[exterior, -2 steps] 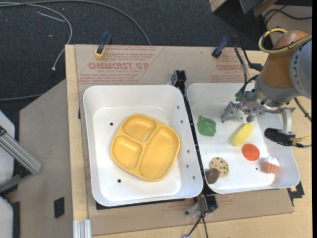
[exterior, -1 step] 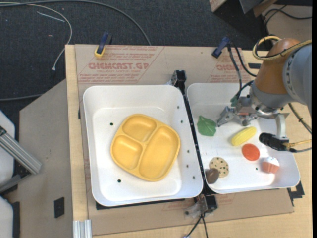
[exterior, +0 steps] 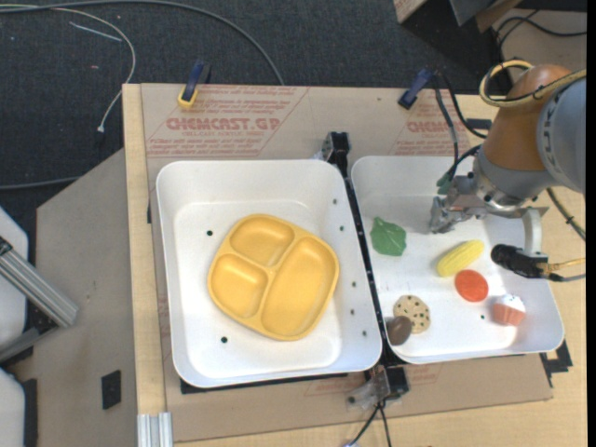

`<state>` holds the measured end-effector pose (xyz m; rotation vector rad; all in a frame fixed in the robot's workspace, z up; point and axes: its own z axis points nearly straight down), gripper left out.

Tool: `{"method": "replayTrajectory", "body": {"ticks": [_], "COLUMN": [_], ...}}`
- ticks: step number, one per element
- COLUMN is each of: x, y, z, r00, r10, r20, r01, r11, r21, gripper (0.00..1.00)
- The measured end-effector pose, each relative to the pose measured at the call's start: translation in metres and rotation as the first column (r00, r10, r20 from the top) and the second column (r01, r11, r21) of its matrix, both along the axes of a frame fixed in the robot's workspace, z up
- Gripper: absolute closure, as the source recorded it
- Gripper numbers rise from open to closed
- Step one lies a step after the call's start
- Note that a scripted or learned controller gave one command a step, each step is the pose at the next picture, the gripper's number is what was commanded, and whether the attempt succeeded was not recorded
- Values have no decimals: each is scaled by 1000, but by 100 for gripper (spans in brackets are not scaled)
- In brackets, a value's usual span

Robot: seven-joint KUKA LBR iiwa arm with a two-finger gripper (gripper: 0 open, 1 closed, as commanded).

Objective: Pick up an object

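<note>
The right bin (exterior: 410,180) holds a green leafy piece (exterior: 388,237), a yellow corn cob (exterior: 460,255), an orange-red round piece (exterior: 471,286), a pink cupcake (exterior: 508,311), a chocolate-chip cookie (exterior: 412,311) and a small brown piece (exterior: 399,330). My gripper (exterior: 448,214) hangs low over the back of that bin, just above and left of the corn cob and to the right of the green piece. Nothing shows between its fingers. The arm's body hides how the fingers stand.
The left bin (exterior: 177,203) holds a yellow divided plate (exterior: 272,276). A black rail (exterior: 358,240) runs between the two bins. Blue clamps (exterior: 193,84) (exterior: 413,88) grip the cardboard sheet at the back. Cables lie on the dark floor behind.
</note>
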<state>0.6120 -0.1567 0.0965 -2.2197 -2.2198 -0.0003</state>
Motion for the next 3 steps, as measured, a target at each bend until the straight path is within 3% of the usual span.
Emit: {"method": "replayTrajectory", "body": {"ticks": [2,3], "x": [20,17], "y": [-2,-7], "z": [101,147], "r00": [1000,1000], "r10": [1,1], "r20": [7,8], "r01": [-1,-1], "r11": [1000,1000], "r21": [-3,-4], "gripper": [100,100]}}
